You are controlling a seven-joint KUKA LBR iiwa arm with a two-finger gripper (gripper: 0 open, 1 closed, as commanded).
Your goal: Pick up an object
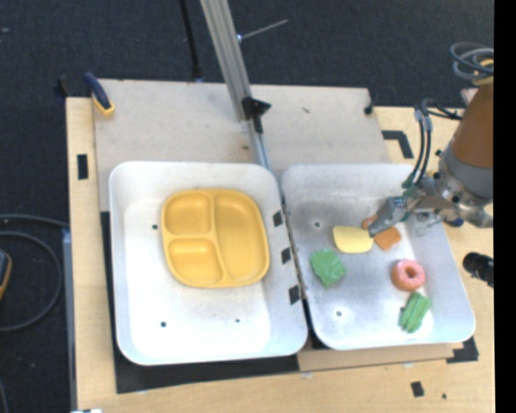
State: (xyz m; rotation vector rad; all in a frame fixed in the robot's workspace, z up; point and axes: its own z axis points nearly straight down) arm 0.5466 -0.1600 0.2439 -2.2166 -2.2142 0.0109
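In the right bin (327,196) lie a pale yellow piece (353,240), a small orange piece (387,238), a green leafy piece (328,268), a pink ring (408,274) and a green piece (414,311). My gripper (381,221) reaches in from the right and hangs low over the bin. Its tip is just above the orange piece and beside the right end of the yellow piece. I see nothing held between its fingers.
The left bin (138,317) holds a yellow tray (215,237) with three compartments. A metal pole (228,46) rises behind the bins, with a bracket between them. The arm's grey wrist and orange band stand at the right edge.
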